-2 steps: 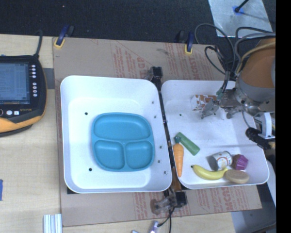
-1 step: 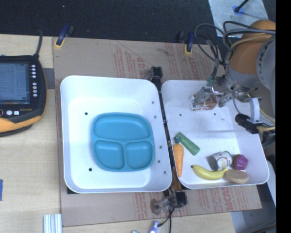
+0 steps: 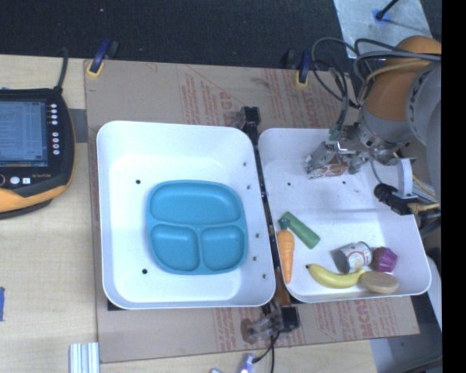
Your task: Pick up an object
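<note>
The right bin (image 3: 295, 150) holds several toy foods along its near side. A green cylinder (image 3: 302, 230) lies by the bin's left wall, with an orange carrot (image 3: 286, 255) just below it. A yellow banana (image 3: 333, 277) rests next to a small silver can (image 3: 355, 253), a purple piece (image 3: 384, 259) and a tan oval piece (image 3: 379, 283). My gripper (image 3: 331, 162) hangs over the far part of the right bin, well apart from all of these, and I see no object at it.
The left bin (image 3: 120, 154) holds a blue divided plate (image 3: 196, 225). A tablet-like pendant (image 3: 19, 142) lies on the bench at the far left. Cables and the grey-and-orange arm (image 3: 396, 92) crowd the upper right.
</note>
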### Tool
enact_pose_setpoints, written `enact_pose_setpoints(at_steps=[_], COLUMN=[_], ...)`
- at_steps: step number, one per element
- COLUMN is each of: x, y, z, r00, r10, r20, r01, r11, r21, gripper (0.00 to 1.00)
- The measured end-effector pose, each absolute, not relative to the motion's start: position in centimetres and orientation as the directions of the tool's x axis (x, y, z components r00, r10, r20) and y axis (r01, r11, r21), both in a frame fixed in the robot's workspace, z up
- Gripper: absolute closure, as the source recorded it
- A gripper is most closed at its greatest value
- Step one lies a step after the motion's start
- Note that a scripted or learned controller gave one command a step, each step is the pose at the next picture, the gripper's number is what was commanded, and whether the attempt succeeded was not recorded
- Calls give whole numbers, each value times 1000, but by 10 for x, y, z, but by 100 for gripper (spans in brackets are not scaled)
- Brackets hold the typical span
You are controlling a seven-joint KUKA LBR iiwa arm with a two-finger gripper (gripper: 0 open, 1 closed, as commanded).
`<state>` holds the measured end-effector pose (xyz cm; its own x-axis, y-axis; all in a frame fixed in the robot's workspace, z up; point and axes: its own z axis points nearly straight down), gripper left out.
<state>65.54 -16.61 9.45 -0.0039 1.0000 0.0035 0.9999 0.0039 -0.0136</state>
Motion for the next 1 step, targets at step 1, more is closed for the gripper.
enact_pose_setpoints(at_steps=[1], x=[654], y=[-167], z=[104], r00=[-6], r10=[1000], r20=[5], r01=[1000], r11=[6], r21=[-21], gripper=[100])
